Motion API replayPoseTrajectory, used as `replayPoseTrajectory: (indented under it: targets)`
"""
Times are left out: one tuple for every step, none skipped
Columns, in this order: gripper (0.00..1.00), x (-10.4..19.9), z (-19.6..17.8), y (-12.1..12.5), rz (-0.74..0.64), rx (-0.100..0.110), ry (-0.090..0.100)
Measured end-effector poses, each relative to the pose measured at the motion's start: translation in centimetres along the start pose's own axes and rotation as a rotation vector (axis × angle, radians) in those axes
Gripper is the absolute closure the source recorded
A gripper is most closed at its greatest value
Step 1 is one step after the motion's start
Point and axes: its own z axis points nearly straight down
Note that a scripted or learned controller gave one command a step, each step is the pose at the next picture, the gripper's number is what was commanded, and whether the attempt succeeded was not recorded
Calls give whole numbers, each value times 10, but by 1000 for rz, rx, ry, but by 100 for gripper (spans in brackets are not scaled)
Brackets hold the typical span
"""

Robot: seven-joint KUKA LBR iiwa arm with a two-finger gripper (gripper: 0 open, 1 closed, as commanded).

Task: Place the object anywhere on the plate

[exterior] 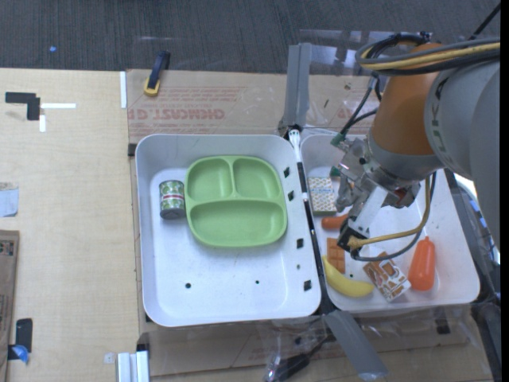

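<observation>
A green divided plate [236, 200] lies in the left white bin [231, 293], toward its back. My gripper [347, 183] hangs low over the back left of the right bin [457, 285], beside a small patterned box [321, 195] and just above a small orange piece [332, 223]. The arm's wrist covers the fingertips, and I see nothing held between them. Other candidates in the right bin are a yellow banana [347, 282], a brown and white carton [386, 278], an orange block [336, 255] and an orange bottle-shaped thing [423, 263].
A small can with a green label [171, 198] stands in the left bin, right against the plate's left edge. The raised divider [303, 213] between the two bins runs just left of the gripper. A yellow and black tool [157, 73] lies on the cardboard behind the bins.
</observation>
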Motion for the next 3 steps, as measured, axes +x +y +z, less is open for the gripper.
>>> replayPoseTrajectory:
  targets:
    - [100,83,36,-35,28,0,-1]
    - [100,82,12,-84,-18,0,0]
    - [100,95,-10,-87,-97,-2,0]
